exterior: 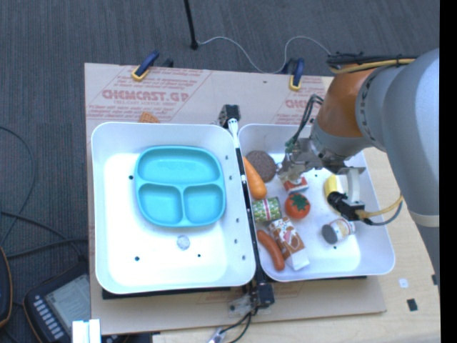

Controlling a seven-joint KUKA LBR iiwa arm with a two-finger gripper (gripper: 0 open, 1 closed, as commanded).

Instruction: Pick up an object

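My gripper hangs low in the right bin, near its back middle. Just below it lies a small red and white carton, and a brown round piece sits to its left. An orange carrot leans along the bin's left wall. A red tomato and a green can rest in the middle. Nearer the front lie a sausage and a printed packet. I see nothing held between the gripper's tips.
A yellow item and a small grey can lie under the wrist on the right. The left bin holds a blue divided tray. Clamps and a cable sit along the board's far edge.
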